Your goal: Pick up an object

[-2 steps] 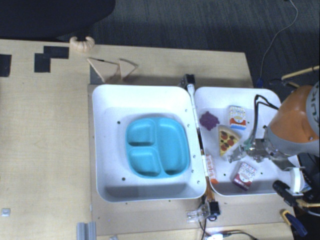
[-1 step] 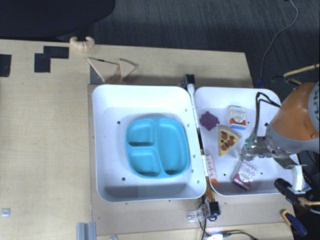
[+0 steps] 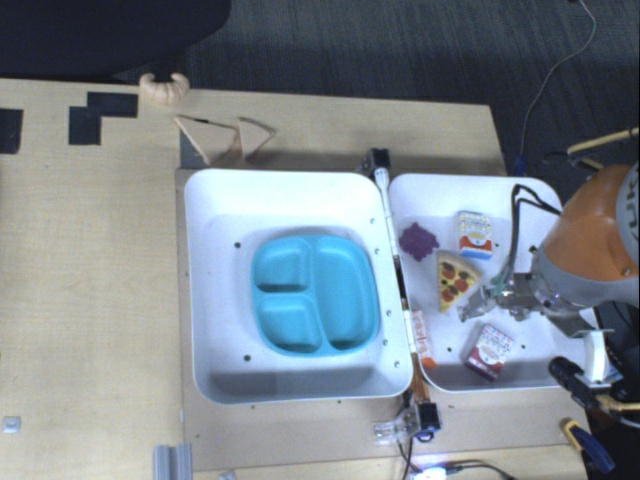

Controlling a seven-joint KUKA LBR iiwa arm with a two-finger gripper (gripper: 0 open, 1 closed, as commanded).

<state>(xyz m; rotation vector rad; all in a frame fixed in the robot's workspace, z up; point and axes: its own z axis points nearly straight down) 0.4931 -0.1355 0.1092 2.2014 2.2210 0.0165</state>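
**Gripper low in the right bin, ringed by small items**

Where the arm comes in from three o'clock, its gripper sits low over the right bin, roughly at the bin's middle. Whether it is spread wide, drawn narrow or clamped on anything cannot be told from this view; nothing is seen caught in it.

Nearest to the gripper, at about ten o'clock and just beside it, lies a pizza slice, a yellow wedge with red spots. At about six o'clock, also close, lies a small dark red packet with a white label, tilted on the bin floor. Farther out at twelve o'clock stands a small white carton with red and blue print. At about ten o'clock, beyond the pizza slice, rests a purple lump, near the wall shared with the left bin.

The left bin lies at nine o'clock, well apart from the gripper, and holds a blue divided tray with three compartments. Both bins rest on a pale wooden bench.
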